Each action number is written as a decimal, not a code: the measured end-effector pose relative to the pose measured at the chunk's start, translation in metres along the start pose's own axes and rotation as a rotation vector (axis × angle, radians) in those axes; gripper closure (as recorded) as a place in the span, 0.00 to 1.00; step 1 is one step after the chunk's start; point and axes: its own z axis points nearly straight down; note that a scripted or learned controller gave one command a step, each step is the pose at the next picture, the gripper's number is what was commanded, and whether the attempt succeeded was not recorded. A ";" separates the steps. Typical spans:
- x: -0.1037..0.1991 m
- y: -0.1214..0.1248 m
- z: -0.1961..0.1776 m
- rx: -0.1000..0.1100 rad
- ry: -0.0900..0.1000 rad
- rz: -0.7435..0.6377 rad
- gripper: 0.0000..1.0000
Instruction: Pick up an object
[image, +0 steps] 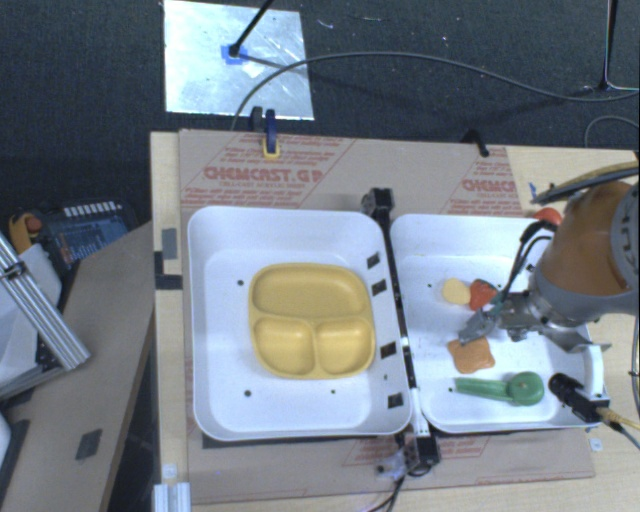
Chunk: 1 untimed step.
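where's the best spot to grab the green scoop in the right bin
Probably the thin handle of the green scoop, taken from straight above with the jaws closing across its width. It lies flat along the right bin floor, handle pointing toward the divider; the round head looks wider and sits nearer the bin's wall.

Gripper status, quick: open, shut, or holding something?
Gripper: cannot be told from the camera view; it sits low in the right white bin, just above the flat orange square piece.
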 end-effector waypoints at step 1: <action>0.000 0.001 -0.013 -0.005 -0.002 0.000 1.00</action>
